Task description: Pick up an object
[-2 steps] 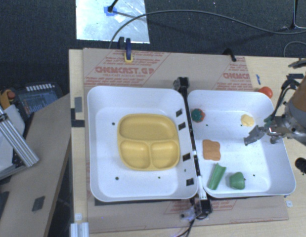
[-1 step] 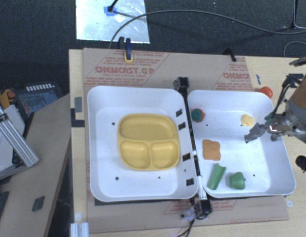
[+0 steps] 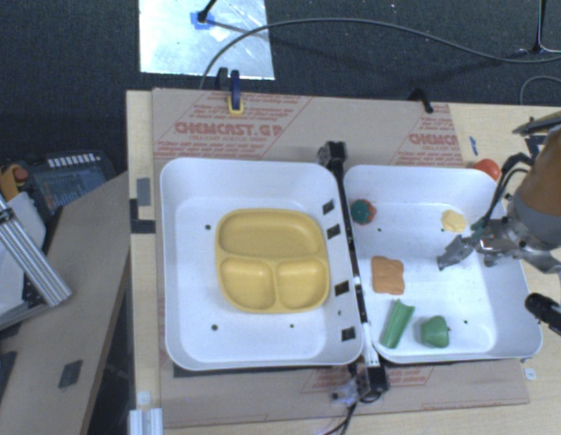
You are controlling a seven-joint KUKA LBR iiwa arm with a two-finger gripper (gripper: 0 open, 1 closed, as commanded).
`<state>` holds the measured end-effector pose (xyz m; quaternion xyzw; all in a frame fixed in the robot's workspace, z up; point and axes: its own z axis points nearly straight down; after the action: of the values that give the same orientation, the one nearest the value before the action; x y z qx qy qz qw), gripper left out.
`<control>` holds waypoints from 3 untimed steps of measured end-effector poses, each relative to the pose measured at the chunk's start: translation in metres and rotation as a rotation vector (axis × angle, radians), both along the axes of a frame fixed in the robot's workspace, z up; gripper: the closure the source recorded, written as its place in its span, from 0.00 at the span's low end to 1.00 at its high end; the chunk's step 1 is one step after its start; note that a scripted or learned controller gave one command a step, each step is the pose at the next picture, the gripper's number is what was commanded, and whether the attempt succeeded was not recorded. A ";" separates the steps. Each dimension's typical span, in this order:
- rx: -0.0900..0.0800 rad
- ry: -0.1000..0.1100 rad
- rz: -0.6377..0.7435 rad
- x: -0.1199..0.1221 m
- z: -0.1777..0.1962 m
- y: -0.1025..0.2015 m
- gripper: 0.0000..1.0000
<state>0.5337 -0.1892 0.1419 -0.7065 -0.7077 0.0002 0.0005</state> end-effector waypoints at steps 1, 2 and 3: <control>0.000 0.001 0.000 0.000 -0.052 0.001 0.00; -0.002 -0.005 -0.001 0.001 -0.039 0.000 1.00; -0.002 -0.007 0.002 -0.005 0.012 0.006 1.00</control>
<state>0.5290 -0.1835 0.1544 -0.7057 -0.7085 -0.0014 -0.0025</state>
